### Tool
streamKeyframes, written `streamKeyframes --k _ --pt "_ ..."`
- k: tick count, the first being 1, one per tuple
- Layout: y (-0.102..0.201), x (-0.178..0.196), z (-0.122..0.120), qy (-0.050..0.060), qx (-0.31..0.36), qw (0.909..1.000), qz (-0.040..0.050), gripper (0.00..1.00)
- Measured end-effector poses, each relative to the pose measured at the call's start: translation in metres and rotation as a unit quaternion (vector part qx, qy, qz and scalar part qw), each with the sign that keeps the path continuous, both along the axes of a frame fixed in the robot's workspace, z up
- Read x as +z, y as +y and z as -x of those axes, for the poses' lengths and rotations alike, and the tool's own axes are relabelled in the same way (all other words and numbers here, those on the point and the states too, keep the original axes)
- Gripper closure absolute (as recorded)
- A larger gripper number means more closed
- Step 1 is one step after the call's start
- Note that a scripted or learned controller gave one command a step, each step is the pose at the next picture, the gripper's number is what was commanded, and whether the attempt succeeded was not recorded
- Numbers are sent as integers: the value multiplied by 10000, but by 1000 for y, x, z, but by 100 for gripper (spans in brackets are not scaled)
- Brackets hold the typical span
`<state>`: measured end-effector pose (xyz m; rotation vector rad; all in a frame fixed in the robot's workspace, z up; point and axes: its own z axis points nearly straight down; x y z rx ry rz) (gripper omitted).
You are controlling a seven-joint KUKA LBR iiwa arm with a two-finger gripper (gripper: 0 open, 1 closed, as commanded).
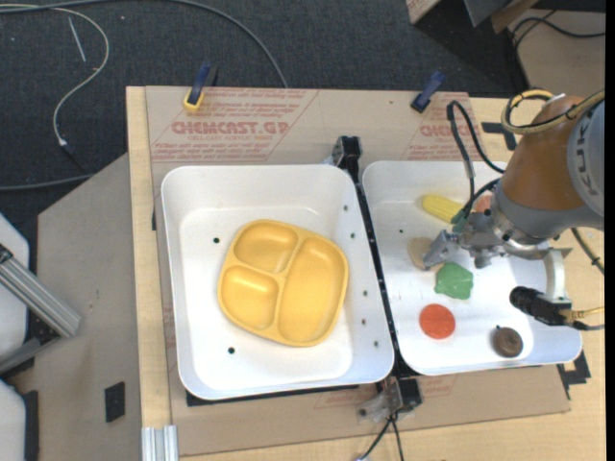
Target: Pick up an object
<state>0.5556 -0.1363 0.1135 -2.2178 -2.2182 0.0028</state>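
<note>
The bench (144, 257) bears 2 white bins. The left bin (192, 353) holds a yellow tray (283, 281) with 3 compartments. Over the right bin (404, 334) hangs the arm (543, 176), its gripper (461, 248) low, just above a green block (455, 281); whether it grips anything cannot be told. Nearby lie a yellow piece (440, 206), a red disc (437, 321), a tan piece (419, 252) and a brown knob (507, 340).

Arm (553, 166) lowered, hand (452, 251) down
</note>
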Motion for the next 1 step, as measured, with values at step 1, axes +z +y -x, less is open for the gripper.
streamKeyframes --k 1 --pt "0 14 -1 -22 -3 10000 3 100"
